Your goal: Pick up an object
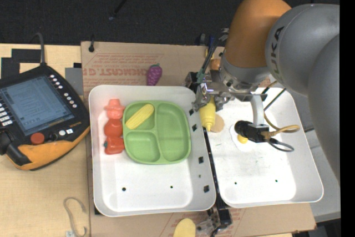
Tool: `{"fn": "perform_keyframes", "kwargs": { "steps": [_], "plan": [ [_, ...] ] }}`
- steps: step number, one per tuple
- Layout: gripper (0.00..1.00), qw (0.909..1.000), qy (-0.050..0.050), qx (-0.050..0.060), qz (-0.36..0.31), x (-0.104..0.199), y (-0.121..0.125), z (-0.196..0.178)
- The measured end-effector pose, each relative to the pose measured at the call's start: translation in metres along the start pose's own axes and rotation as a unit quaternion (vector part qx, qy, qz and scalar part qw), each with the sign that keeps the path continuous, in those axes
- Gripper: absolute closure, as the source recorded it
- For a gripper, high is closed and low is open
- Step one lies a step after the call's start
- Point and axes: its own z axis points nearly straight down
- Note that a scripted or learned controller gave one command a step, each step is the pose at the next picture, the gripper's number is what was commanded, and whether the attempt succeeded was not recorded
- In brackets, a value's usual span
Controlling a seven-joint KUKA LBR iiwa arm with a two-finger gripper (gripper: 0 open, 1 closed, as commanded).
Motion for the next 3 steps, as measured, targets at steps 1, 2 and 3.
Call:
{"fn": "perform_keyframes", "kwargs": {
  "steps": [1,2,3],
  "plan": [
    [1.00,1.0000,0.000,-0.001,0.000,0.012,0.012,0.006],
    [1.00,1.0000,0.000,0.000,0.001,0.011,0.009,0.008],
    [1.00,1.0000,0.000,-0.001,0.000,0.006,0.005,-0.009]
  ]
}}
